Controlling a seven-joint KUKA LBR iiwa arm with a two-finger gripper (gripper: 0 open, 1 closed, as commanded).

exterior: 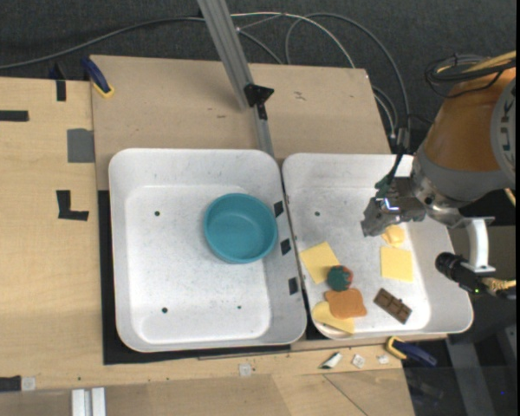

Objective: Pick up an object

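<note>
Over at 9 o'clock on the desk (pixel 35 232) sat the left bin (pixel 139 319), with a blue bowl (pixel 239 226) a bit toward 3 o'clock of its middle, upright and on its own. Moving right, the right bin (pixel 329 180) had all the small stuff bunched around 6 o'clock: a yellow slice (pixel 319 258), a dark green ball (pixel 339 277) touching its lower corner, an orange toast-looking piece (pixel 345 302) just below the ball and lying on a pale yellow piece (pixel 328 319), then a chocolate bar (pixel 392 305) and another yellow square (pixel 398 264) toward 4 o'clock.

The tool (pixel 383 217) hung right above a small yellow bit (pixel 396 235) at about 3 o'clock of that bin, just up from the yellow square. Honestly couldn't tell if it was spread or pinched, too blurry, and nothing was visibly held.

If that small yellow bit was the target, I'd say come straight down, centre on it, and stay off the square next door. Flat pieces like these probably slip out, so pinch low and lift slowly.
</note>
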